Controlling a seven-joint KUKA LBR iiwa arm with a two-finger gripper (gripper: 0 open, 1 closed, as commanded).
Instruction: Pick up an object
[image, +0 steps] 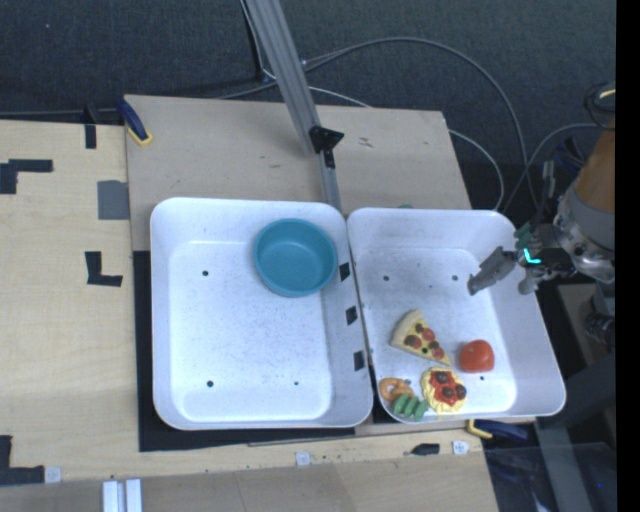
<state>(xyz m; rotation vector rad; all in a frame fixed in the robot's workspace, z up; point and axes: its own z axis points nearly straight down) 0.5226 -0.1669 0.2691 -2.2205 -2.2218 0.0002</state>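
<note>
Reaching in from three o'clock, the grey KUKA arm with its orange band (603, 170) hangs its two-finger gripper (508, 272) over the right-hand shallow white plastic bin (400, 250), near that bin's three o'clock rim. One dark finger (490, 270) slants out toward nine o'clock and the other (527, 280) sits close to the wrist, so the jaws stand spread with nothing between them. Below the gripper, toward six o'clock, the toys lie clustered in the bin's lower half: a toy pizza slice, yellow with red spots (418, 336), rests near the bin's middle; a round red toy tomato (477, 355) sits just beside it at four o'clock, apart from it; a round yellow toy with red topping (443, 389) lies below the slice near the six o'clock rim; and a small orange pretzel-like toy (394, 386) touches a green toy piece (407, 405) at the bin's seven o'clock corner. Across the divide, the left-hand shallow white plastic bin (240, 370) holds a round blue plastic bowl (295, 257), upright, near its one o'clock corner.
</note>
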